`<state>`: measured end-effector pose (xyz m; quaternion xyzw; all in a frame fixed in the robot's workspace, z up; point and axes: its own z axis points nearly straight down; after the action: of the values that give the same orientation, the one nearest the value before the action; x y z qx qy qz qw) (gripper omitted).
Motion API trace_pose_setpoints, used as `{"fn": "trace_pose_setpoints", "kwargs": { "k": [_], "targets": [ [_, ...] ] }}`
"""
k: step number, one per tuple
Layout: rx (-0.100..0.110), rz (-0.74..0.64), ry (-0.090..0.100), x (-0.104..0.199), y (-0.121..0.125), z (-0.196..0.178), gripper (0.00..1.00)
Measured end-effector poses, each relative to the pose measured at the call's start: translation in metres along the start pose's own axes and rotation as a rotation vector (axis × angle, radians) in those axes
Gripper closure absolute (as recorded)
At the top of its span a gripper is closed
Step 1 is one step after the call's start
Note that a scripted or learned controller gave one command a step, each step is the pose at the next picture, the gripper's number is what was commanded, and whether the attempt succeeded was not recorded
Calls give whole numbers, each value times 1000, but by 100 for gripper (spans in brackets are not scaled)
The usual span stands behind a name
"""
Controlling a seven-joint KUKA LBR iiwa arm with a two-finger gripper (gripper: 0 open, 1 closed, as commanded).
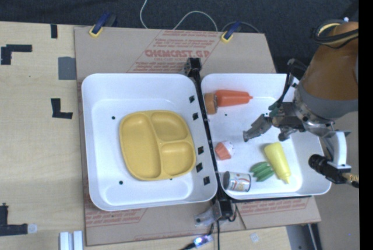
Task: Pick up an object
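In the right bin point(250, 83) lie an orange carrot point(228, 98) at the back, a small pink-orange piece point(222, 151) near the divider, a yellow corn-like piece point(278, 161), a green pod point(262, 171) and a small metal can point(238, 182) at the front. My gripper point(267, 128) hovers over the middle of this bin, just behind the yellow piece, its fingers point(254, 129) spread apart with nothing between them. The left bin point(96, 126) holds a yellow divided plate point(157, 144).
The arm's grey and orange body point(329, 80) hangs over the right bin's right edge. Both bins rest on a cardboard sheet point(169, 48) fixed with blue-and-yellow clamps point(100, 24). A black divider clip point(193, 65) sits between the bins.
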<state>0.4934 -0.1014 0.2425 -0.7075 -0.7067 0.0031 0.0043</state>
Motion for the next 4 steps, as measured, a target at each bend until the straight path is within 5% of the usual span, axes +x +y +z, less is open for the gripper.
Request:
{"fn": "trace_pose_setpoints", "kwargs": {
  "k": [1,4],
  "targets": [
    [-9,-2,-1,0,2,-4,0],
    [-3,-2,0,-6,5,131,0]
  ]
}}
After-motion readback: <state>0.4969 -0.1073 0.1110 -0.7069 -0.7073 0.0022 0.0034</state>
